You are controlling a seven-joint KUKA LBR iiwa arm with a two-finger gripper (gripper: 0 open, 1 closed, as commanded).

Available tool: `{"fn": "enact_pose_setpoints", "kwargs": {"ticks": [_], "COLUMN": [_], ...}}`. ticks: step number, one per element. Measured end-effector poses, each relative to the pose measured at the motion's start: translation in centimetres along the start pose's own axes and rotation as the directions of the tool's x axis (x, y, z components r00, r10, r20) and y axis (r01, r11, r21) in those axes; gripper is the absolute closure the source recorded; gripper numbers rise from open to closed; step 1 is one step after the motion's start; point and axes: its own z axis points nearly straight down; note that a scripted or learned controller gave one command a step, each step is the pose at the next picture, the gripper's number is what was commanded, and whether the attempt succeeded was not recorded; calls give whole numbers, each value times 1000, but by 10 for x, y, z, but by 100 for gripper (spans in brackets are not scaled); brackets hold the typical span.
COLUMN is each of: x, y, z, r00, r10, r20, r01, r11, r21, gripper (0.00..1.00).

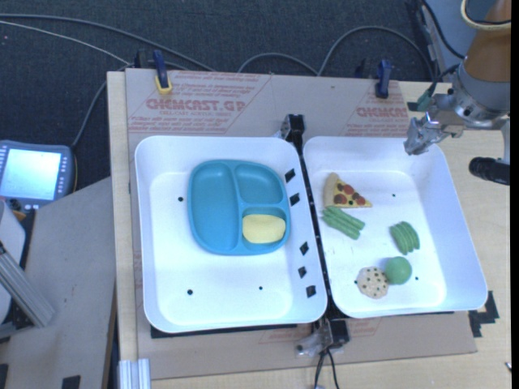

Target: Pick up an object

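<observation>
In the camera view, two white bins sat side by side on the bench. The left bin (pixel 162 298) held a blue divided plate (pixel 235 205), and a yellow piece of food (pixel 263 228) lay in the plate's near right compartment. The right bin (pixel 458 254) held the loose things that the task could take: a pizza slice (pixel 344 193) toward the far left of that bin, a green bean pod (pixel 343 222) just near of it, a ridged green piece (pixel 404 237) to the right of centre, and, near the front edge, a speckled cookie (pixel 372 282) touching or almost touching a round green ball (pixel 397 269).

The arm came in from the right, and its gripper (pixel 419 138) hung over the far rim of the right bin, close to that bin's far right corner. It was well apart from every one of the objects, and nothing was seen between its fingers. How far the fingers stood apart could not be told at this size and angle.

As a judgement, the task was at its start or between tries. No object was lifted; all lay flat on the bin floor. Everything remained to be done: choosing a thing, moving over it, coming down, closing and raising it.
</observation>
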Motion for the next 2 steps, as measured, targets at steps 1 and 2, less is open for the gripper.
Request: {"fn": "enact_pose_setpoints", "kwargs": {"ticks": [1, 2], "x": [0, 54], "y": [2, 6], "z": [-56, -60], "r00": [1000, 1000], "r10": [0, -4], "r20": [1, -2], "r01": [0, 4], "r11": [1000, 1000], "r21": [-1, 6], "gripper": [100, 100]}}
